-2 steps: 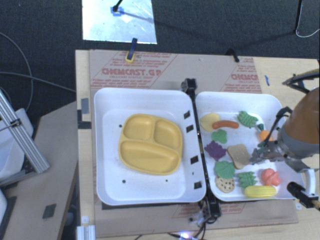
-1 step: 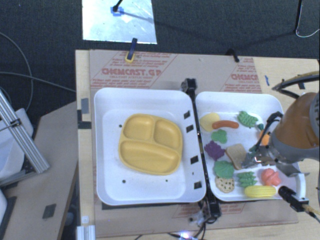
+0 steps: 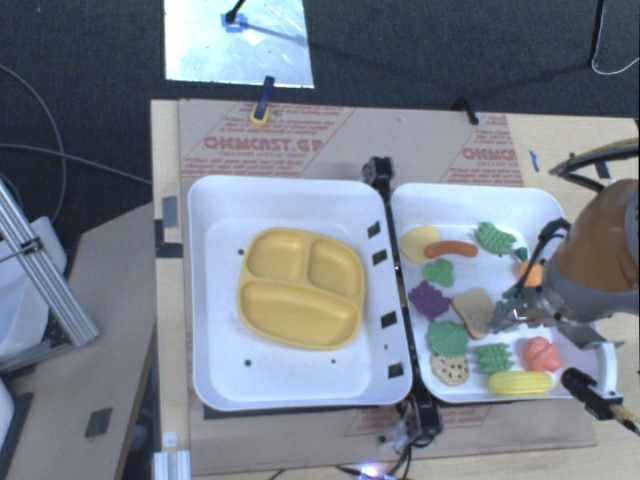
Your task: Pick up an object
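Note:
The right bin holds several toy foods: a yellow lemon, a red sausage, a green leafy piece, purple grapes, a tan bread slice, green broccoli, a cookie, a small green piece, a red tomato, yellow corn and an orange piece. My gripper is low over this bin, at the bread slice's right edge. The arm's grey and orange body hides the bin's right side.
The left bin contains a yellow divided plate. A black divider with clips runs between the bins. Cardboard lies under both bins, and a metal frame stands at the far left.

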`<state>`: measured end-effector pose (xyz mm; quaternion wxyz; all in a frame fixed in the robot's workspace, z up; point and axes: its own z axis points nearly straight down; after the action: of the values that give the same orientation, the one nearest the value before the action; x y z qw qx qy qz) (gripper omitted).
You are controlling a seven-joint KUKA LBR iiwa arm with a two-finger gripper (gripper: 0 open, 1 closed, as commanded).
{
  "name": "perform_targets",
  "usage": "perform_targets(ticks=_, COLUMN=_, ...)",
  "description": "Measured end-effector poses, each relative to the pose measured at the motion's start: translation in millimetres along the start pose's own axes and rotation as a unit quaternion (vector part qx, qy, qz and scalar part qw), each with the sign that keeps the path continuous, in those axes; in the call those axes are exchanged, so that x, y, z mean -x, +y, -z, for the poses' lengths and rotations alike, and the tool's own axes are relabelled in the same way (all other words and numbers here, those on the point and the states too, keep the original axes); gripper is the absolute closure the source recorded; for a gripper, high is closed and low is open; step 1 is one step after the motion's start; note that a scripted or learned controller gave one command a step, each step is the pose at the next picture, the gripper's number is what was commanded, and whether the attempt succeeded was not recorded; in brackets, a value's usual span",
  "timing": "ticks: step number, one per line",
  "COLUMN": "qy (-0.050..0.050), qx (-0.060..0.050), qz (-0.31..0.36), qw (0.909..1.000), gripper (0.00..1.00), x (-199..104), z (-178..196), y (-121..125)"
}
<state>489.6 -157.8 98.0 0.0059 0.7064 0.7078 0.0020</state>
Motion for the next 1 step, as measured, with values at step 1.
perform_targets(ticks=1, qy=0.0, qx=0.001, qz=0.001, qw=1.0, gripper=1.0, x=-0.1, z=10.2, y=1.0)
